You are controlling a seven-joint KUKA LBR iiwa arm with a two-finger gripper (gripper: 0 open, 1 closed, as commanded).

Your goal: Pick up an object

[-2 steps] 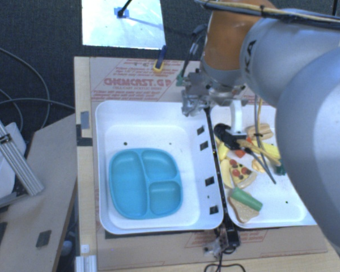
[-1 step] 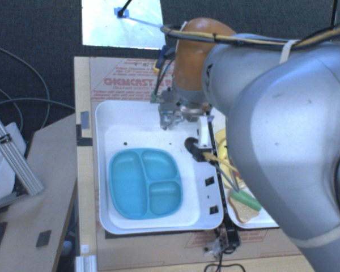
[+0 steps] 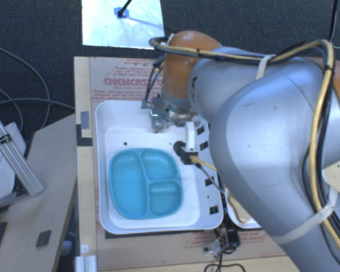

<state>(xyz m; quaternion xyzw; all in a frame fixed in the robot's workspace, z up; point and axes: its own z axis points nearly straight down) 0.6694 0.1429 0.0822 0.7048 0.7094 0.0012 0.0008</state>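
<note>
While the gripper [image 3: 158, 120] is hovering over the far end of the left white bin [image 3: 105, 152], you are seeing a blue divided tray [image 3: 145, 182] lying flat nearer you; whether it is grasping anything, I cannot tell.

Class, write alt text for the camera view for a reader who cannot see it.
A grey robot arm with an orange band reaches from the right over a shallow white bin, its gripper low near the far wall. A light blue, three-compartment plastic tray lies flat in the bin, apart from the gripper.
</note>
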